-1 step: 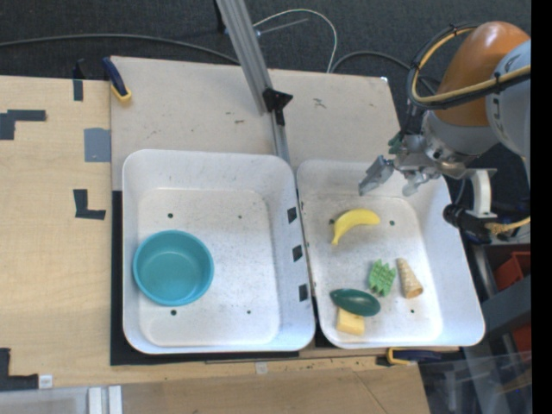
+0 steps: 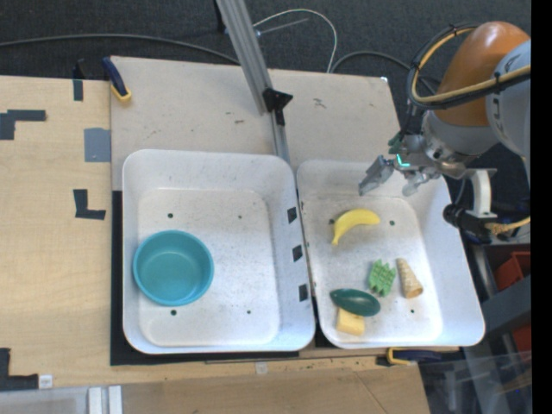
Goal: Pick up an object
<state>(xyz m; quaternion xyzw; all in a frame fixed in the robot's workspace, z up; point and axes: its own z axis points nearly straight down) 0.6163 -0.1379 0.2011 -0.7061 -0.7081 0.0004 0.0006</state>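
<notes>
Banana (image 2: 354, 223) lies in the right bin (image 2: 448, 317), above a green toy (image 2: 381, 276), cone (image 2: 408, 279), dark green piece (image 2: 354, 301) and yellow block (image 2: 350, 322). Jaws (image 2: 398, 178) hover spread and empty over the bin's top edge. Left bin (image 2: 259, 231) holds a bowl (image 2: 172, 267).

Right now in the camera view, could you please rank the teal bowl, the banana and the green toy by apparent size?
1. teal bowl
2. banana
3. green toy
</notes>
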